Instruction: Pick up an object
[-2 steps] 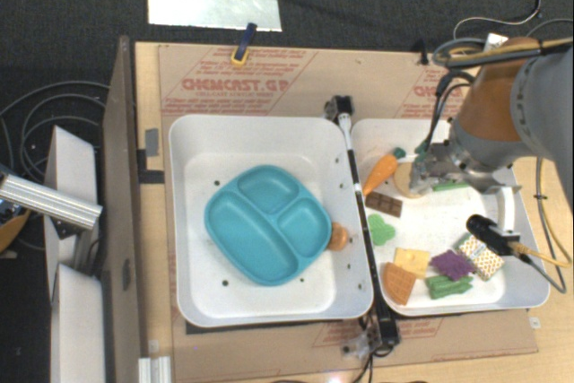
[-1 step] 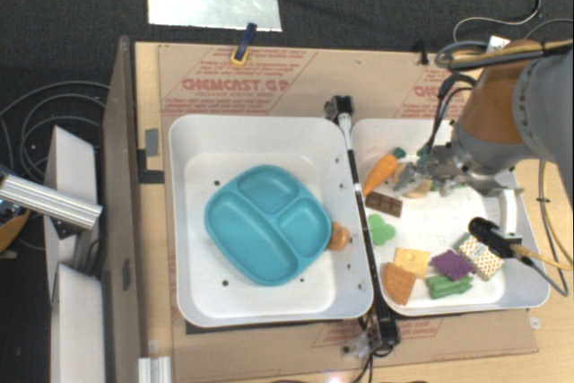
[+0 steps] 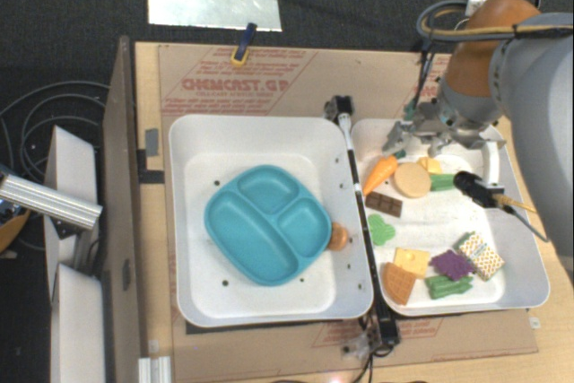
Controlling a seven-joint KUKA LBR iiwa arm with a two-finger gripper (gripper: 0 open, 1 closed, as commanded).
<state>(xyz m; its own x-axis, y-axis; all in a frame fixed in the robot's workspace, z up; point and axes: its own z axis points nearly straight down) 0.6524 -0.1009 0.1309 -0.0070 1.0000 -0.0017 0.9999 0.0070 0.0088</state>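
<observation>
Over the right bin (image 3: pixel 529 282) the hand (image 3: pixel 437 132) hangs; whether it is apart or together, I cannot tell. The blue tray (image 3: pixel 266 223) lies far to its left, the carrot (image 3: pixel 379 174) just below-left.

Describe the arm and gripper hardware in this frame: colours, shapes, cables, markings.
The arm is a thick, rounded grey cylinder with an orange band above the wrist. Grey cables loop beside the band. The gripper is a smaller metal-grey assembly with angular parts and thin struts. No lettering or markings can be made out on either.
</observation>
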